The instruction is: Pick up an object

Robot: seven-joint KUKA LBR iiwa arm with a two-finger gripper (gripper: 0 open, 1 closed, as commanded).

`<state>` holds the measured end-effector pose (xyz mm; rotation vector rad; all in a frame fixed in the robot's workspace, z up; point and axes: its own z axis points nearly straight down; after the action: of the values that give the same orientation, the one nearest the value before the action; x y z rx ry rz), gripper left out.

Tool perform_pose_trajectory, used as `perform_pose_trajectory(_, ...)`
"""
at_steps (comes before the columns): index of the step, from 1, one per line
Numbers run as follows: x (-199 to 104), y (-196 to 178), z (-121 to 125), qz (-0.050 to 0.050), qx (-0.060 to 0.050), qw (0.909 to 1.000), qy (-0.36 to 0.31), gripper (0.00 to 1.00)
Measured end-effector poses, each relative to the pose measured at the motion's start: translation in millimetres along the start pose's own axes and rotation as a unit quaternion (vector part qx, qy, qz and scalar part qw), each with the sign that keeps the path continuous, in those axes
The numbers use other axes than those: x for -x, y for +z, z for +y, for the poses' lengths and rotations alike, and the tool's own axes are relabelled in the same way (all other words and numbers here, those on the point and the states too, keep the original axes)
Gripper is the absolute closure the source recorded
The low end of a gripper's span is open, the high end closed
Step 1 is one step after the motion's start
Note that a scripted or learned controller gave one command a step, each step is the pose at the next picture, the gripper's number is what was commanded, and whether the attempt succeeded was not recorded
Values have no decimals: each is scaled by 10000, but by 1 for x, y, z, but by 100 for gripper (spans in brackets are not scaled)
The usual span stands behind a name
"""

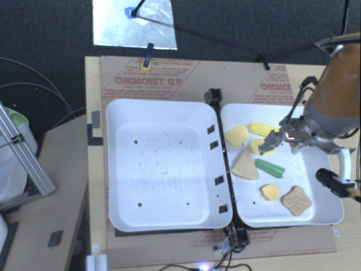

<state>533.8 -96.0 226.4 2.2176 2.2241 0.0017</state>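
Observation:
The right bin holds several toy foods. A pale yellow rounded piece and a corn cob lie at its far left. A tan wedge, a green pod, an orange disc and a brown cookie lie nearer the front. My gripper reaches in from the right, low over a small yellow piece, just in front of the corn cob. Its tip partly covers that piece.
The left bin sits beside the right one, with black clips along the shared rim. The grey arm with its orange band looms over the right bin's far right corner. A black fitting juts over the right rim.

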Motion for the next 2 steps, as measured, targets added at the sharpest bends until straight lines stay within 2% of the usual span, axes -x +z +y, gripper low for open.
perform_pose_trajectory(1, 86, 105, -51, 1, -37, 10000, 46, 0)
perform_pose_trajectory(2, 98, 139, -10, -8, 13, 10000, -12, 0)
